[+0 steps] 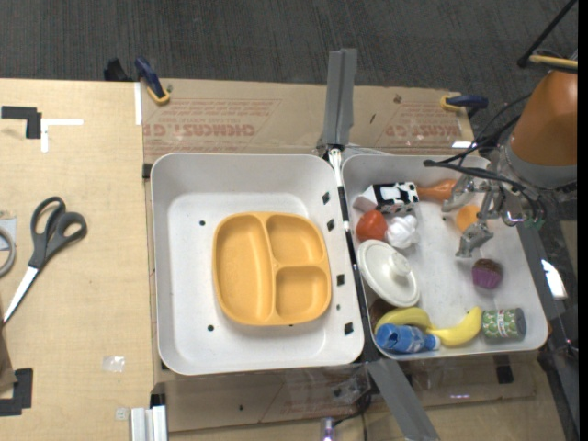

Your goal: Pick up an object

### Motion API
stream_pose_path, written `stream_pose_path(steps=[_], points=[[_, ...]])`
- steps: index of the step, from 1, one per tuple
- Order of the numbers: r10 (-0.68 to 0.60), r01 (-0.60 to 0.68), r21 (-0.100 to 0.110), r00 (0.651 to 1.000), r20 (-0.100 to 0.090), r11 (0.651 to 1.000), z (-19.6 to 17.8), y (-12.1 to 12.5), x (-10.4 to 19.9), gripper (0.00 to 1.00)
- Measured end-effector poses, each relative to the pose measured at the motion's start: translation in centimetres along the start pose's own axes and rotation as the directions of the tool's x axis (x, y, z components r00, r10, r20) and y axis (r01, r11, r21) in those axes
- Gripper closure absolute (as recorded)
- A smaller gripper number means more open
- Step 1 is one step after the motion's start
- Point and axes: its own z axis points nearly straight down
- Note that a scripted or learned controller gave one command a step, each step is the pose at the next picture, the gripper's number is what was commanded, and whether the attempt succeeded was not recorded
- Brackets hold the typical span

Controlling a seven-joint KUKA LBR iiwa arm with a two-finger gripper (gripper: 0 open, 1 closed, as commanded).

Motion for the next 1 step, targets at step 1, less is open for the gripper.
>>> stream_pose_path(steps=[1], points=[[0.0, 0.0, 0.001, 1.0, 0.007, 1.0, -1.12, 0.0, -0.2, 1.0]])
